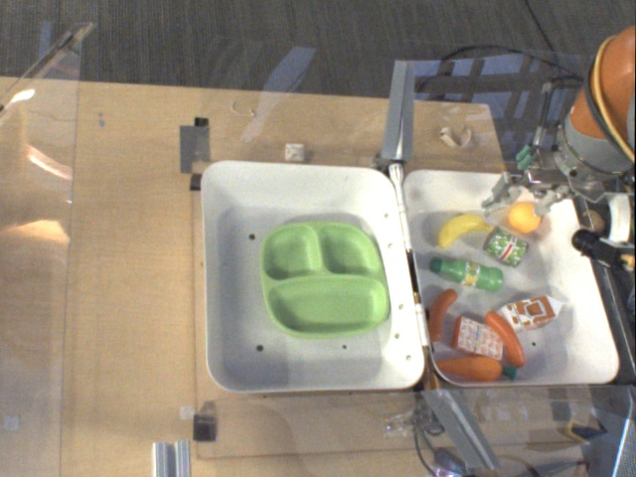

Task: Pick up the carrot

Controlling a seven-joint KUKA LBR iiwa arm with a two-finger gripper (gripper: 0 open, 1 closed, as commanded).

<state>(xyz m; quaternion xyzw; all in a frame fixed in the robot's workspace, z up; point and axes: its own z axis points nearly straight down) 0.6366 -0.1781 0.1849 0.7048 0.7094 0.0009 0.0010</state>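
Item one: two shallow white plastic bins side by side on a pale wooden bench (pixel 109 266). The left bin (pixel 229 356) holds a green three-compartment plastic tray (pixel 324 276), lying flat at its middle.

Item two: the right bin (pixel 591 351), crowded with toy food. At its upper part lie a yellow plastic banana (pixel 463 229), a small orange ball-shaped fruit (pixel 524 219) and a small green and red can (pixel 506 247). Below these lies a green bottle (pixel 467 273) on its side. Lower down sit a white and orange carton (pixel 530 312), a red patterned packet (pixel 478 338) and reddish sausage-shaped pieces beside them.

Item three, the task's thing: the orange toy carrot (pixel 470 369), lying flat along the near edge of the right bin, just below the red packet and close to the bin wall.

Item four: the two-finger gripper (pixel 525 189), hanging over the far end of the right bin beside the orange fruit. Its fingers appear spread apart, nothing between them.

Handling note, as judgement: the carrot is well apart from the gripper. A good approach would cross the bin, descend with the fingers straddling the carrot's narrow width, and keep clear of the packet and the wall.
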